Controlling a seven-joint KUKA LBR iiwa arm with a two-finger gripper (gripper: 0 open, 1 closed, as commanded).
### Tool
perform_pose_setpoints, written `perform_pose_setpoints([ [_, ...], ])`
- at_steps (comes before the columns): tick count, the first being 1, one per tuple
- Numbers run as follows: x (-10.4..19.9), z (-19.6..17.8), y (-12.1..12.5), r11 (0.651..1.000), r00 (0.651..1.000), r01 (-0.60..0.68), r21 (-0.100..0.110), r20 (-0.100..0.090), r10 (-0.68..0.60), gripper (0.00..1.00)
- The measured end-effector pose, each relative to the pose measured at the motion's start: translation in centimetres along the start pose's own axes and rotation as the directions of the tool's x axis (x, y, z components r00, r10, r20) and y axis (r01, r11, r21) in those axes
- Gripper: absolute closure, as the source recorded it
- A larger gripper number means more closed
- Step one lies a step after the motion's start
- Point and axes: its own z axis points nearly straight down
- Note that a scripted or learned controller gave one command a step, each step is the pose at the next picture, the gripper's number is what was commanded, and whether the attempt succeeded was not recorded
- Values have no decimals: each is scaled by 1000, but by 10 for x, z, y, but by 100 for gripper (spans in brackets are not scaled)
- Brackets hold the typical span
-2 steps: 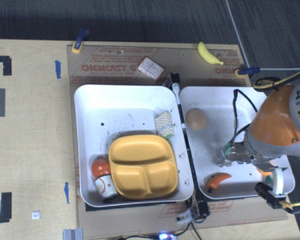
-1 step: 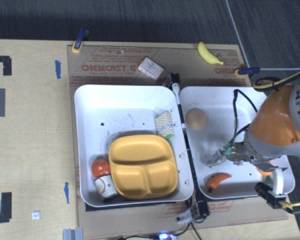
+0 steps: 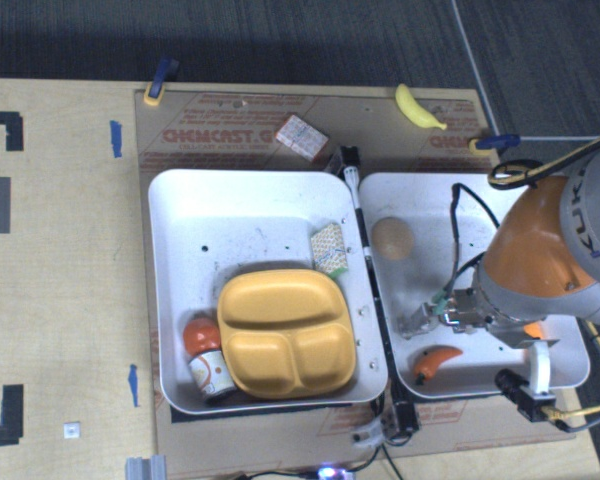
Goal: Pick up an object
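In the right bin (image 3: 570, 368), close to its front wall, lies a small orange pepper (image 3: 436, 360), the nearest thing to the gripper (image 3: 427, 315), which hangs just above and behind it. How wide the gripper stands I cannot tell, and nothing shows in its hold. To do this well, centre over the pepper before descending. Farther back rests a pale ball (image 3: 391, 238).
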Motion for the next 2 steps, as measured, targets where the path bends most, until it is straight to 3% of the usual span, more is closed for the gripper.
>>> perform_pose_setpoints([
  [2,0,0,0,1000,1000,-1,-1,0,1,0],
])
